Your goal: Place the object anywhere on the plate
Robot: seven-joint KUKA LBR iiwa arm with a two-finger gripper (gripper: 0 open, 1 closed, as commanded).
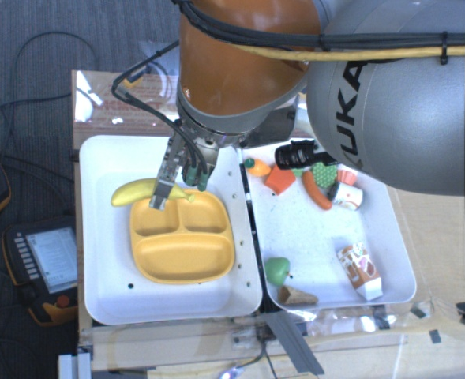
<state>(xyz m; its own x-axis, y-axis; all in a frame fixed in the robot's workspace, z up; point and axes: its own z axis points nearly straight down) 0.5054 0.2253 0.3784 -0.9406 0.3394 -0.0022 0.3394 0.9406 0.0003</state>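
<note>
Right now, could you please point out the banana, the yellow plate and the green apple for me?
banana (132,192), camera view, middle of its visible left part.
yellow plate (183,257), camera view, floor of its large front compartment.
green apple (276,271), camera view, centre of the fruit.

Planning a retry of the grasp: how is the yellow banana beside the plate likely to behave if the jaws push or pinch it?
The banana looks smooth and glossy, so it may slip from a pinch. Its curved shape suggests it could pivot or rock if pushed off-centre. It lies against the rim of the yellow plate, which might stop it sliding that way.
</note>
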